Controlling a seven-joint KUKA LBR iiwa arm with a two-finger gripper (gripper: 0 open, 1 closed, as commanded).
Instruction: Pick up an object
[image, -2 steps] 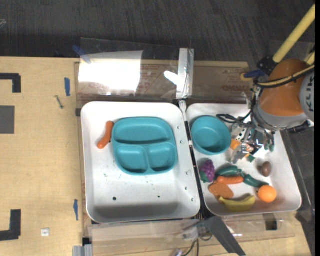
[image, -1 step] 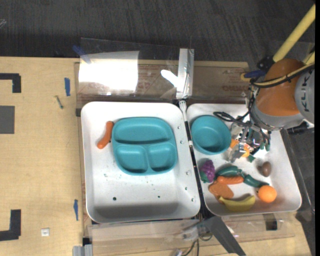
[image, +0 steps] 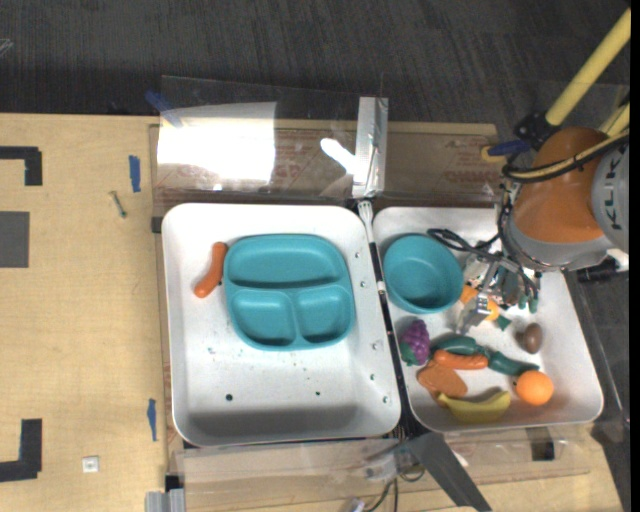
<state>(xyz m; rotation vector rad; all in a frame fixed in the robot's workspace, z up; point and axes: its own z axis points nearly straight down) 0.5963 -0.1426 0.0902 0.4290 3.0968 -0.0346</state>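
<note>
The left bin (image: 190, 400) holds a teal divided plate (image: 289, 288) near its middle, with an orange carrot (image: 210, 270) just beside the plate's left edge. In the right bin (image: 590, 395), a teal bowl (image: 420, 272) sits at the far left corner, and the grey arm (image: 565, 200) hangs over the far right part with its gripper (image: 492, 298) low beside the bowl; whether it is clenched or released cannot be told. Along the near edge lie a yellow banana (image: 478, 403), an orange ball (image: 535, 388), purple grapes (image: 415, 340) and a small brown piece (image: 531, 337).
</note>
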